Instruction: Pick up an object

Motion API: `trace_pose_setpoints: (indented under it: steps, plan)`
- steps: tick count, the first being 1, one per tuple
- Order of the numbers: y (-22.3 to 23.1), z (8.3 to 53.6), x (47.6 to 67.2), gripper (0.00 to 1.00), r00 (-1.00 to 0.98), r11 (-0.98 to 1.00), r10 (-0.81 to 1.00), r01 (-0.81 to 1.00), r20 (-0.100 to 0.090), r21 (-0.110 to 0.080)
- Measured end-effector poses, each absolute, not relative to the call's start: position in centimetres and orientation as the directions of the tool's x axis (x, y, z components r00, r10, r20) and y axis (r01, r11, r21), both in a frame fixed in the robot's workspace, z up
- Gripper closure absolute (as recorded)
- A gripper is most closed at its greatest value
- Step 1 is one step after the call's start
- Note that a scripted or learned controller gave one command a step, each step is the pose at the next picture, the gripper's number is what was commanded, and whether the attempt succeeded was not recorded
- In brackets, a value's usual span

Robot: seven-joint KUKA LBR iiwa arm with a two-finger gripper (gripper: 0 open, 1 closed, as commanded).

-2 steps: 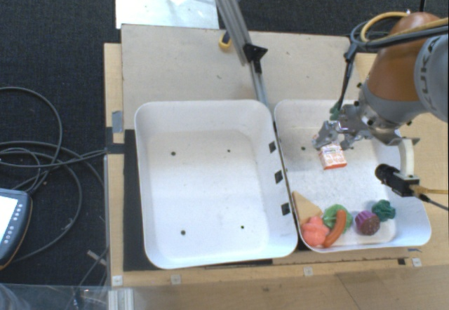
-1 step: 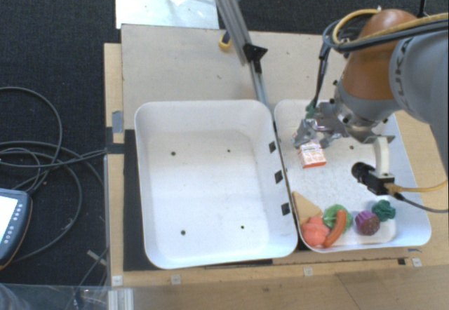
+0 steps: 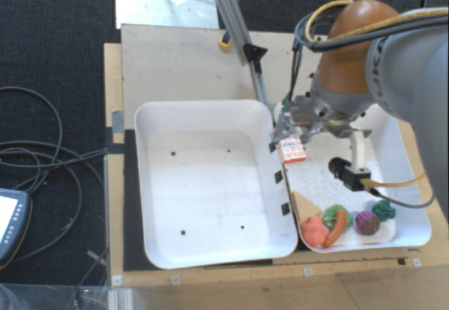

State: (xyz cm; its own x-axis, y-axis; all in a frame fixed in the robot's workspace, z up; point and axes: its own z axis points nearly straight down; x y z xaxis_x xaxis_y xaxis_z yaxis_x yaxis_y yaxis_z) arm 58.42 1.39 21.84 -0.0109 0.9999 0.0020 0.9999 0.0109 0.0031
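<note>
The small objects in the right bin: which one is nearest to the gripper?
The orange-and-white box, directly below the gripper. The other objects lie apart, at the right bin's near edge.

The bench (image 3: 175, 63) has a pale, flat top with a wooden edge. Two shallow white bins lie on it side by side, touching each other. The left bin (image 3: 158, 231) takes the middle of the bench. The right bin (image 3: 414, 224) sits at the right side. Behind them the top is bare board.
</note>
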Motion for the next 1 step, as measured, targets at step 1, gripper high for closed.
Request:
trace_pose_setpoints:
  steps: [1]
  plan:
    - [6.91,21.9,56.91,1.0,-0.011,0.011,1.0,1.0,0.003,0.0]
